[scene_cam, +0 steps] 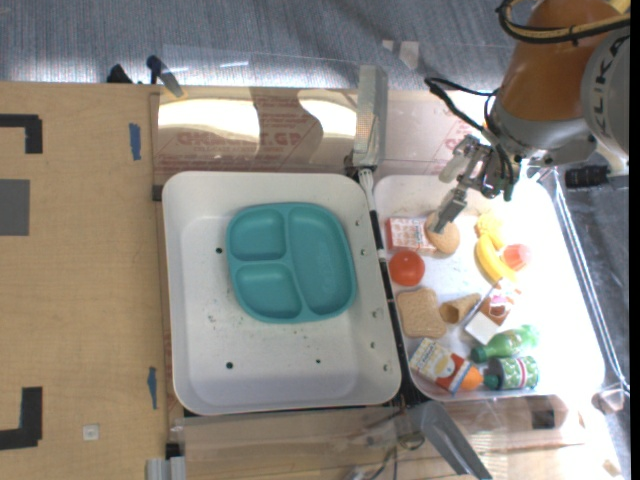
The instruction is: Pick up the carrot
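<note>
The grey arm with its orange band [545,43] reaches in from the right, over the far end of the right bin [572,268]. Its gripper [457,193] hangs slanted above a tan round bun [443,238]. The view does not settle whether the claw is wide or narrow, and nothing can be seen held in it. Just left of the bun lies a small red-and-white packet [405,233] whose print is too small to read, with a red tomato [406,267] directly below it. A yellow banana [488,253] lies to the right of the bun, touching a pinkish-orange fruit [515,257]. Nearer the camera lies a slice of bread [422,313]. The carrot [465,376], a short orange piece, sits at the near end of the same bin, well apart from the gripper. It is pressed between a small printed carton [432,356] on its left and a green can [515,372] on its right, and a green bottle [505,343] lies just above the can. None of their labels can be read. The left bin [190,298] holds a teal divided plate [291,260] near its middle. Behind the bins stands a clear panel [290,133] with faint reddish lettering that cannot be made out. Dark letters on the arm's grey housing are cut off at the edge.
</note>
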`<state>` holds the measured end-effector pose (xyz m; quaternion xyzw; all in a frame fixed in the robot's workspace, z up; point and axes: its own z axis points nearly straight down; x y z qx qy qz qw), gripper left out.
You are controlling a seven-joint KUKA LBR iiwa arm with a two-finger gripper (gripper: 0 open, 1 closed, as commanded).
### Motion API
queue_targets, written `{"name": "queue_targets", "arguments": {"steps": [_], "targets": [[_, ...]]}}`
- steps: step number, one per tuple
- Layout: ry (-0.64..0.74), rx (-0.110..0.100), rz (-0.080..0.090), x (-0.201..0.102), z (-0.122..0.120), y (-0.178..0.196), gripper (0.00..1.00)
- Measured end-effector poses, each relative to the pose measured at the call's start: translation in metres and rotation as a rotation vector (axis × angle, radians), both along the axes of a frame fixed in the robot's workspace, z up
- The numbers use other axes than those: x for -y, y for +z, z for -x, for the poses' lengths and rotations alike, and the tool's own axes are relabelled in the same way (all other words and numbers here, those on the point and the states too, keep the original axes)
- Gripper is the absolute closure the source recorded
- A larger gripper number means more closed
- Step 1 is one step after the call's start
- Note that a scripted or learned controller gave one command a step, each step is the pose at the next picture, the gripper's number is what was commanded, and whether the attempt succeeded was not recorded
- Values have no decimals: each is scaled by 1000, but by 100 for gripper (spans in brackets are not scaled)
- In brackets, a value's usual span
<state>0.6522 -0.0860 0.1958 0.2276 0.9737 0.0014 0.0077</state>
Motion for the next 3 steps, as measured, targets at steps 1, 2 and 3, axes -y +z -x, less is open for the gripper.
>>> {"name": "queue_targets", "arguments": {"steps": [1,2,3], "targets": [[158,-18,0,50,28,-94,0],[41,-6,1,36,107,-107,0],[38,-4,1,6,36,-107,0]]}}
